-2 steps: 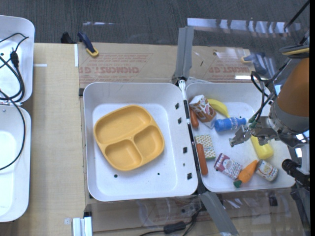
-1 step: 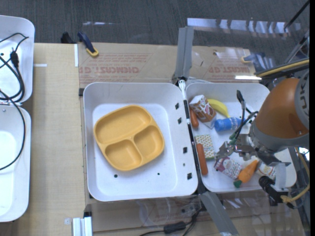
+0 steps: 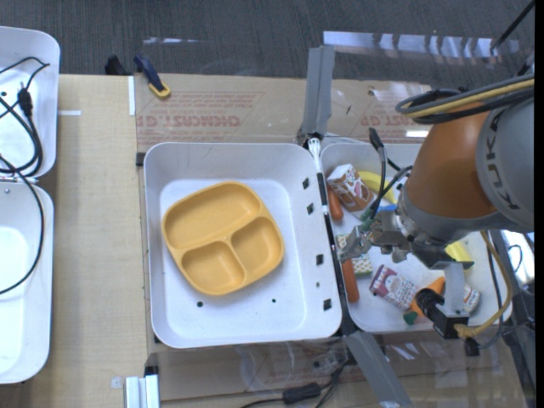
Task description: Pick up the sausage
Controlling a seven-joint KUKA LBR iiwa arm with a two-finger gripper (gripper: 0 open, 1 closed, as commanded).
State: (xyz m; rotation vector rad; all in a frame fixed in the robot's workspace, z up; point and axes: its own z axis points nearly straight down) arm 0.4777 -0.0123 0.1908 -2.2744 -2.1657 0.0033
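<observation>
Orange sausage (image 3: 349, 280) at bin (image 3: 361, 320) edge.

Readable lettering in the frame

Red print runs across the flattened cardboard sheet (image 3: 221, 109) at upper centre, upside down and mirrored, too faint to spell with certainty. On the grey arm (image 3: 510, 168) at the right edge, part of a dark brand mark shows, looking like "KU". The small packets' labels are too small to read.
</observation>
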